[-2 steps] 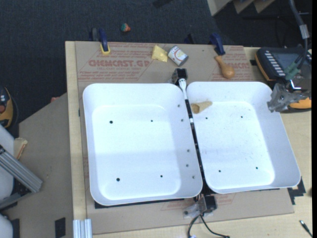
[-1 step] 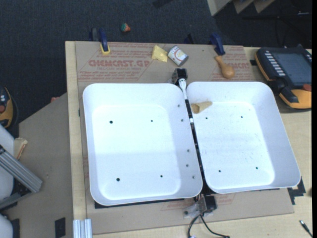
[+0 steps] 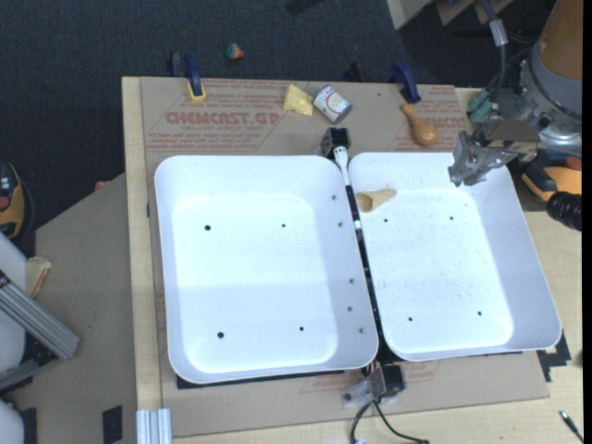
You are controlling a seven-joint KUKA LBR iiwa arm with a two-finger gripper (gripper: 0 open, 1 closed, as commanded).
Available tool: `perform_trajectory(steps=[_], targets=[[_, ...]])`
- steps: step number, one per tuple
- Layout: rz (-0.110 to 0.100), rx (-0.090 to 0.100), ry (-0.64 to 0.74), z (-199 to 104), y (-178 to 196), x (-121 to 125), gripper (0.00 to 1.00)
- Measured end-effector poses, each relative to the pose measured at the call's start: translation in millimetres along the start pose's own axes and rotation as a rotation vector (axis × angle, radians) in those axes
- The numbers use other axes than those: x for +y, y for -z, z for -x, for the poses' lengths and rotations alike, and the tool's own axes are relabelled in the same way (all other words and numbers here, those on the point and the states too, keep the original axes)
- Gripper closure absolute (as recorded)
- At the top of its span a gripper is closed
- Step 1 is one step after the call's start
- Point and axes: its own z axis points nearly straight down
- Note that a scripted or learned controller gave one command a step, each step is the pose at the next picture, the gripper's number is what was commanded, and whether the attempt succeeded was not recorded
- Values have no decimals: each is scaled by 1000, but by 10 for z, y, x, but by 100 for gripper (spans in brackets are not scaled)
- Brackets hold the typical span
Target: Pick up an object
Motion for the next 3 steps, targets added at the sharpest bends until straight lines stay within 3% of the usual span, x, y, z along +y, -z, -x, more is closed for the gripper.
perform_trajectory(steps=[1,2,3], targets=[[27,-3,-7,-83,1468,-110,100],[-2,-2,-9,-328,-490,595,100],[26,-4,-11,-136,979,457,100]])
